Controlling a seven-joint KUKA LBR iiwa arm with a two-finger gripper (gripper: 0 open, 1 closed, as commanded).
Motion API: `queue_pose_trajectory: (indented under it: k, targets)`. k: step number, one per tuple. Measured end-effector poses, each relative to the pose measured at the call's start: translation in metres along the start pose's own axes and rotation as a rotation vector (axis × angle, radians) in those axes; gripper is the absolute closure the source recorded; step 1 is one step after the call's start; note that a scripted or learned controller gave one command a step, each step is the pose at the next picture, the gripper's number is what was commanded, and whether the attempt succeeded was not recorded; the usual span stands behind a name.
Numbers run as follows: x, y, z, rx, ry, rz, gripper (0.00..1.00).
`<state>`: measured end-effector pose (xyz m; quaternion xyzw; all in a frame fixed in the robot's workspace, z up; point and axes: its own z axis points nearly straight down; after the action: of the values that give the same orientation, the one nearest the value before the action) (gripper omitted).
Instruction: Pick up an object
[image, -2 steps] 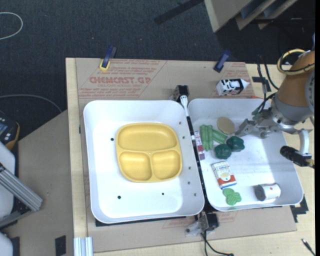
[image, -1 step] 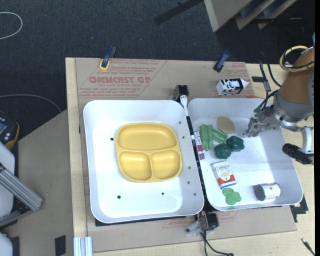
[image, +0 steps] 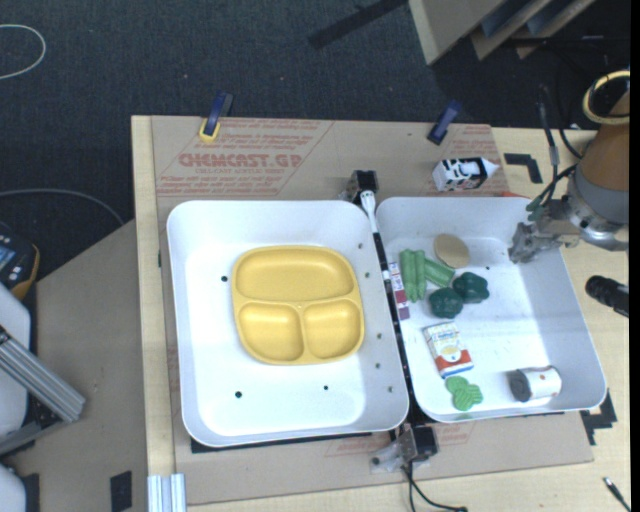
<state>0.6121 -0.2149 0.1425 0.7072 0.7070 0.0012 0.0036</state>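
The left bin (image: 190, 330) holds a smooth yellow plate (image: 298, 303) with three dips, and there is lots of bare white floor around it. The right bin (image: 570, 310) holds small toys bunched near its left wall: green beans (image: 420, 270), a tan disc (image: 452, 249), dark broccoli (image: 458, 293), a little carton (image: 447, 348) and a can (image: 535, 383). The gripper (image: 530, 243) sits at the bin's top right edge on the brown tabletop (image: 150, 200); I cannot tell if its jaws are open.

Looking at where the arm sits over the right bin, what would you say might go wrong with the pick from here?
1. The gripper is near the right bin's upper right wall, apart from every object; a straight descent would likely close on nothing.
2. The green vegetable, tan disc and dark green piece are clustered closely, so a grasp there could nudge neighbours or catch two.
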Motion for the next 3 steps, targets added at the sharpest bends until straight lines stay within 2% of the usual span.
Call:
queue_pose_trajectory:
  k: [1, 2, 3]
  targets:
    - [-0.002, 0.005, -0.065, -0.003, -0.001, -0.002, 1.00]
    - [-0.002, 0.007, -0.084, 0.001, 0.001, -0.002, 1.00]
    - [0.035, -0.022, -0.075, 0.010, 0.006, -0.003, 1.00]
